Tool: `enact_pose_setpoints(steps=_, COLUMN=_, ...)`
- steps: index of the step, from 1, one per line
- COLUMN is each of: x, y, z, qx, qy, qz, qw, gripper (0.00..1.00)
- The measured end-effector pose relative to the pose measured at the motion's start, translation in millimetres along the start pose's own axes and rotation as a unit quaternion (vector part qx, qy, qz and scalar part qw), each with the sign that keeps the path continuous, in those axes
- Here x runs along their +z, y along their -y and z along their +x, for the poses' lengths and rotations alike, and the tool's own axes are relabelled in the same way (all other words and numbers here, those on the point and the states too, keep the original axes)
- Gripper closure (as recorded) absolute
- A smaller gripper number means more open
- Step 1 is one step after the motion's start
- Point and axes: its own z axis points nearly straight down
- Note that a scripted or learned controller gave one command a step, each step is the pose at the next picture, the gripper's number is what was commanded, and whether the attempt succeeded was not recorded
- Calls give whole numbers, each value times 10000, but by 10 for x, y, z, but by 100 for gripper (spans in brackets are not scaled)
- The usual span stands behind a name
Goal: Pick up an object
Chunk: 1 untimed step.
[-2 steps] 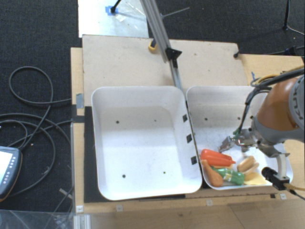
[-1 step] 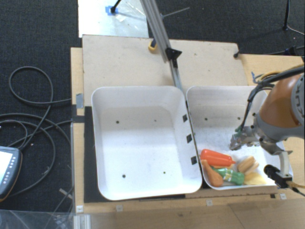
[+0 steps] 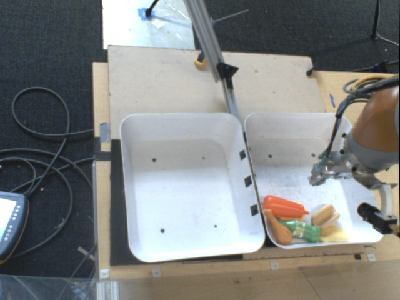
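Leftmost, the left bin (image 3: 181, 186) shows bare white floor; the right bin (image 3: 281, 142) holds toy food (image 3: 300, 220) (no readable labels) in its near corner. Just above, the gripper (image 3: 317, 175) hovers, its grip state indiscernible.

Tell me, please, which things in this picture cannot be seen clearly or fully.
- Gripper, camera view: small and blurred, so its finger state is unreadable.
- Arm: cut off by the right edge.
- Toy pile in the right bin: pieces overlap, and the pale ones are too small to identify.
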Motion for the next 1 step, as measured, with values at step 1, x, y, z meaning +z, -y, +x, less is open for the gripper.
enact_pose_setpoints(steps=1, x=-630, y=27, z=-23, qx=-1, qy=3, qz=-10, qw=10000, gripper=100)
